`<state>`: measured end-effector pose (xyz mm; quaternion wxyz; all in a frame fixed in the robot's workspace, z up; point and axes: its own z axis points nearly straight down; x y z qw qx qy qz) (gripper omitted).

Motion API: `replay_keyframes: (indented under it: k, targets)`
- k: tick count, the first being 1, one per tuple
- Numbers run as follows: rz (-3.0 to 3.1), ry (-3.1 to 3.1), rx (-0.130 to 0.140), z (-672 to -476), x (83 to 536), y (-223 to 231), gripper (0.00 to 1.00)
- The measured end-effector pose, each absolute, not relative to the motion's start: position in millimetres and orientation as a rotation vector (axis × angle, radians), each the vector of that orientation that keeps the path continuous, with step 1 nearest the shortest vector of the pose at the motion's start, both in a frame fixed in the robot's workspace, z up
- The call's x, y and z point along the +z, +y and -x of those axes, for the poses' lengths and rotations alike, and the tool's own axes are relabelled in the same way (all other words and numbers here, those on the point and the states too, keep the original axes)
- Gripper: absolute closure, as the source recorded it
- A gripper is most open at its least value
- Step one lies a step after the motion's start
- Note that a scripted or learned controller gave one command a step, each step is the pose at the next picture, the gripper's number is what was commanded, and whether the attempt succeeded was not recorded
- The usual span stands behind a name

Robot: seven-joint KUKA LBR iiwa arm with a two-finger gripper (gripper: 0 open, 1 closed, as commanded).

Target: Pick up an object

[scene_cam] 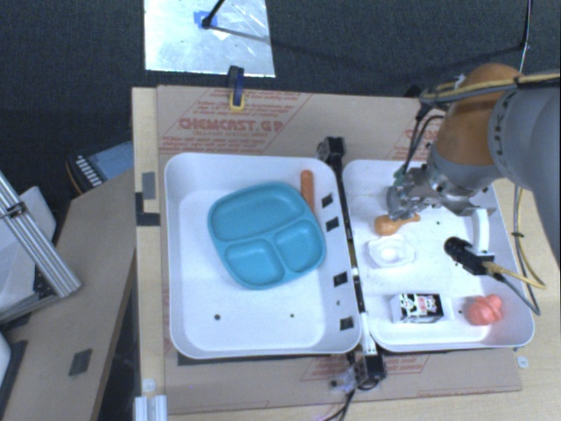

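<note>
Worktop [105, 235] carried two white bins. The arm [491, 121] came in from the frame's right, wrist bent down over the right bin [438, 331]. Hand [401, 207] sat just above an orange object [390, 224]; grip state not discernible. Blue tray [263, 233] lay in the left bin [188, 323].
</note>
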<state>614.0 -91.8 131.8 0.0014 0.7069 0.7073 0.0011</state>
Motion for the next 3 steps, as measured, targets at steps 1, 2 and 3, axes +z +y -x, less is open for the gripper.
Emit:
replay_keyframes:
  k: [1, 2, 3]
  targets:
    - [-2.212, 2.224, 0.007, -621.0, 184.2, -82.7, 1.00]
    - [-2.215, 2.224, 0.004, -622.1, 204.7, -82.7, 1.00]
    - [-2.211, 2.233, 0.004, -614.4, 213.6, -28.1, 1.00]
